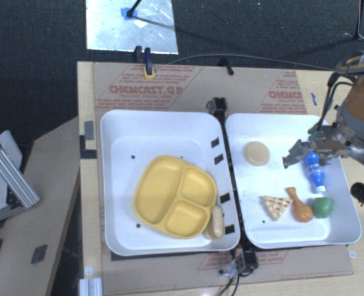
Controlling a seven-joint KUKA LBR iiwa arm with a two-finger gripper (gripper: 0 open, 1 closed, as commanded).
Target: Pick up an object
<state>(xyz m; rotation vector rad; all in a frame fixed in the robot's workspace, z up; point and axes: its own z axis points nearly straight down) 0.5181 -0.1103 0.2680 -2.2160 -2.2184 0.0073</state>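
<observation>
Reaching in over the right bin (293, 125), the gripper (302, 150) sits low above the bin floor. I cannot tell from this angle how it is set — the dark finger assembly blurs together.

Just beside the gripper, on the arm's side and slightly toward the front rim, a blue and white bottle (315, 172) lies on the bin floor; whether the gripper touches it is unclear.

On the side away from the arm, near the gripper, a round beige disc (256, 153) lies flat.

Toward the front rim, apart from the gripper, three items sit in a row: a waffle-patterned wedge (274, 206), a brown drumstick (299, 205), and a green round piece (321, 207) — the drumstick touching the green piece.

Further out, well apart from the gripper, the left bin (117, 134) holds a yellow divided tray (174, 195). A tan oblong piece (216, 222) rests against the tray's near corner.
</observation>
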